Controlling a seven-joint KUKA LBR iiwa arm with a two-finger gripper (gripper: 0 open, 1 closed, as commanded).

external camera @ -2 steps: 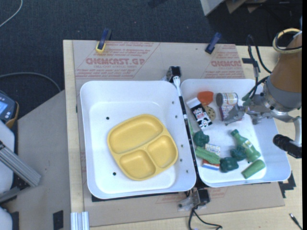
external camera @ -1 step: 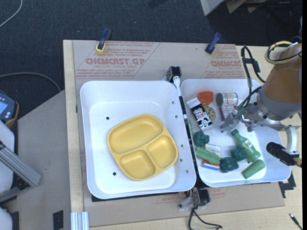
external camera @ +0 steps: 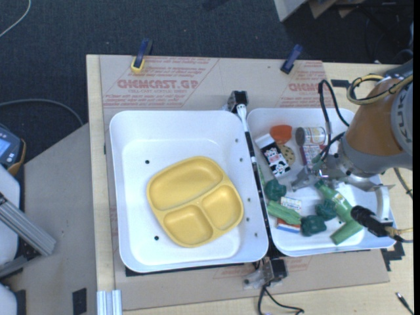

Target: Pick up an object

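Arm: the grey KUKA with its orange band (external camera: 371,133) came in from the right of the frame, wrist down over the right bin (external camera: 262,120).
Gripper: the gripper (external camera: 314,174) sat low among the clutter, mid-right of the frame. Honestly couldn't tell how far open it was or whether anything was in it.
Touching: its metal tip looked right up against the green pieces (external camera: 331,201), but contact wasn't clear.
Right bin stuff: black-and-white patterned box (external camera: 275,158), orange piece (external camera: 281,132), metal can (external camera: 312,137), dark green lumps (external camera: 313,225), flat green packet (external camera: 283,211).
Left bin: the left bin (external camera: 131,136) held a yellow divided tray (external camera: 195,200), tilted, three compartments.
Worktop: brown board (external camera: 164,84) with two clamps at the top edge.
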